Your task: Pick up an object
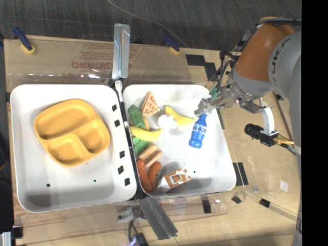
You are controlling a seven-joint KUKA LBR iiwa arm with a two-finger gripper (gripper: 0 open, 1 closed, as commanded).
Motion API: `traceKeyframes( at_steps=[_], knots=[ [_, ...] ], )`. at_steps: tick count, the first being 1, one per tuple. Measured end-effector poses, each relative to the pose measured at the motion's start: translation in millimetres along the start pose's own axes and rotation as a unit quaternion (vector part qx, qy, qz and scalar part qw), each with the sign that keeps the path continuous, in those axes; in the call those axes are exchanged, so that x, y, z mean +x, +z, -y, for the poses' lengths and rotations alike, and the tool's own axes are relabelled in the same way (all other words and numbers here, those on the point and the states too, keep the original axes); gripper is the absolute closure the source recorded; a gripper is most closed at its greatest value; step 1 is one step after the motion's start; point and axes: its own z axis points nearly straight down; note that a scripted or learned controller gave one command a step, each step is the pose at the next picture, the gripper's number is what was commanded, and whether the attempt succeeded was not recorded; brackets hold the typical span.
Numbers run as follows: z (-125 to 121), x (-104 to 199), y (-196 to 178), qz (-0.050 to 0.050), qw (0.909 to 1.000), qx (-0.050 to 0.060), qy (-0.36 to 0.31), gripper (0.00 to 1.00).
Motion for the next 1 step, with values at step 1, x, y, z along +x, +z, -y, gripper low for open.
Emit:
traceKeyframes(
  at_steps=[1],
  knots=[
    [7.5, 38.1, 59.8, -0.004, 0.9998, 0.007, -0.020, 1.00]
  ],
)
